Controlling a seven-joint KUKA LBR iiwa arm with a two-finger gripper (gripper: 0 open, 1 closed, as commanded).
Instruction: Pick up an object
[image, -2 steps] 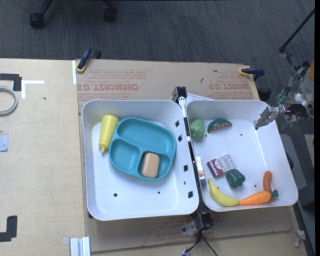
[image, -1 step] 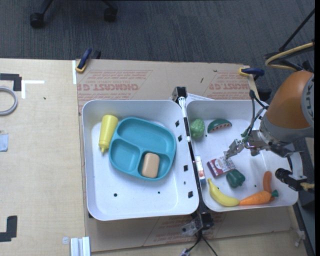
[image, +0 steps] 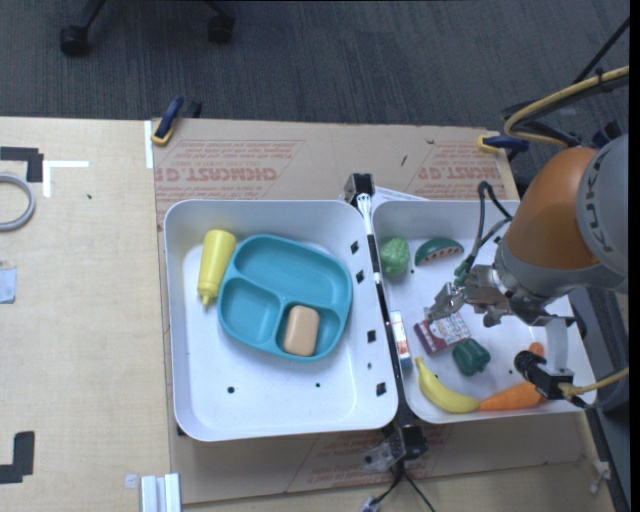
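My gripper (image: 452, 301) hangs low in the right bin (image: 400, 213), right above a maroon and white packet (image: 440, 332). Whether it touches the packet I cannot tell. Beside the packet lies a dark green pepper (image: 470, 355). A banana (image: 443, 391) and a carrot (image: 510, 397) rest along the bin's near wall. At the far side sit a light green fruit (image: 395, 256) and a watermelon slice (image: 437, 250).
The left bin (image: 270, 410) holds a blue divided plate (image: 262, 270) with a tan bread roll (image: 300, 330) in one compartment, and a yellow bottle (image: 212, 265) beside it. The arm's orange band (image: 560, 215) and cables overhang the right bin's right side.
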